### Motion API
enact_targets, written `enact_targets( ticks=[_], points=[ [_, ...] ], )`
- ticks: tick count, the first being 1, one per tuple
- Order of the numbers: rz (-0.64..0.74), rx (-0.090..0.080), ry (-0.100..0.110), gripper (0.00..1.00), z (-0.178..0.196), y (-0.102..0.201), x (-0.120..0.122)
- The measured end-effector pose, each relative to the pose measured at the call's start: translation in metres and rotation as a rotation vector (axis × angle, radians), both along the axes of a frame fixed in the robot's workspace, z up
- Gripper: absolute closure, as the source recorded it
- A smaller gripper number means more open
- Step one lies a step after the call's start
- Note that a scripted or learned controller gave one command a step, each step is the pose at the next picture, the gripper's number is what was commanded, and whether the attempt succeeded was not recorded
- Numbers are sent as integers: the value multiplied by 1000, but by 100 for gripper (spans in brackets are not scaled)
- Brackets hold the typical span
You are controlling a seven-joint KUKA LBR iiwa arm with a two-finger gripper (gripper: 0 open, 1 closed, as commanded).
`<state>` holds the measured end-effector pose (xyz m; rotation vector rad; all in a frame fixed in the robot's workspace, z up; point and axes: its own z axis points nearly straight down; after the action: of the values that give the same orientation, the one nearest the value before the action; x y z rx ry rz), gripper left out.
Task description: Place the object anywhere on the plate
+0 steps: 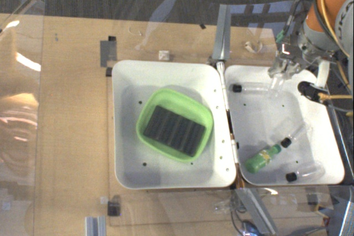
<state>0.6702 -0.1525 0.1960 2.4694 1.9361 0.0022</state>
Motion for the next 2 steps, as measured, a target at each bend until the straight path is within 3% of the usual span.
enact_targets(
  ticks=[1, 2],
  points=[
    [240, 1, -3, 100, 20, 67, -43],
    [423, 1, -1, 100, -4, 131, -78]
  ],
)
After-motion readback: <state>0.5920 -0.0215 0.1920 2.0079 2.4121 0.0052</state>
